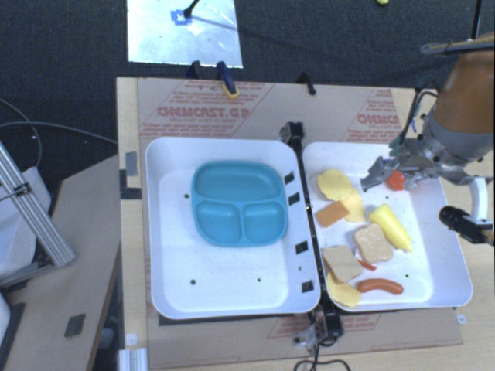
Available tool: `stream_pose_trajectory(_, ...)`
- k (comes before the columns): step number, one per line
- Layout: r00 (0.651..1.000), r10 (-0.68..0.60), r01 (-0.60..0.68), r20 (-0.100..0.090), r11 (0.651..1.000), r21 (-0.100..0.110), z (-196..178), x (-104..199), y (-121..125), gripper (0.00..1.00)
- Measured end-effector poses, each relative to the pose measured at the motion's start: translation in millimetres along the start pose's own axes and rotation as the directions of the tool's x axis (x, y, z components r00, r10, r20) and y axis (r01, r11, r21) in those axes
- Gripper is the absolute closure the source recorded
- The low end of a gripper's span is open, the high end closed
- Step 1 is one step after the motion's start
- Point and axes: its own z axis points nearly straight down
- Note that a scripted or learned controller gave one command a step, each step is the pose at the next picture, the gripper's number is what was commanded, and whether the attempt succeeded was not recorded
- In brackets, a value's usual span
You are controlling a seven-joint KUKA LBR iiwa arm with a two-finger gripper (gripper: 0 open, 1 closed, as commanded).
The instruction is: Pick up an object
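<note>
My gripper (396, 178) hangs over the back of the right bin (445, 284), with the grey arm and its orange band coming in from the right. A small red piece (396, 181) shows between its two grey fingers, and the fingers look shut on it. Toy food lies in the bin below and to the left: a yellow round piece (336, 182), an orange wedge (331, 213), a yellow banana-like piece (393, 227), two bread slices (373, 243) (341, 262) and a red sausage (379, 287).
The left bin (174, 284) holds a blue divided plate (238, 203). A black divider with clips (305, 207) runs between the bins. A metal sheet (182, 22) lies on the dark floor behind, and an aluminium frame (31, 207) stands at the left.
</note>
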Motion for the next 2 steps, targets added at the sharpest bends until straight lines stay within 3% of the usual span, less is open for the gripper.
stream_pose_trajectory(1,1.0,-0.006,0.006,-0.003,1.0,0.002,-11.9,55.6,-51.1,0.0)
stream_pose_trajectory(2,1.0,-0.007,0.007,-0.002,1.0,0.0,-16.0,110.7,-42.9,0.0)
